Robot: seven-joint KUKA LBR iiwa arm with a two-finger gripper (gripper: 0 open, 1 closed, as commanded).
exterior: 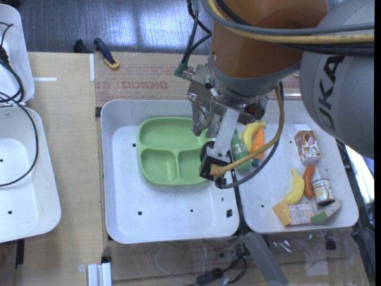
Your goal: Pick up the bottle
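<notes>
The gripper [201,125] hangs over the green tray's [162,154] far right corner (whether it is apart or together I cannot tell). The bottle [239,148] lies just right of it, beside a banana [252,130], at the right bin's [262,213] left edge.

The pale wooden bench [65,94] spans the frame, with a brown cardboard sheet [143,82] bearing red print laid on it in the upper middle. On that sheet sit two shallow white bins side by side, their edges touching: the left bin [119,177] at centre and the right bin [259,198] toward the right. A small blue-and-yellow tool [106,53] lies near the cardboard's upper left corner. Another white tub [24,207] rests at the far left edge.
</notes>
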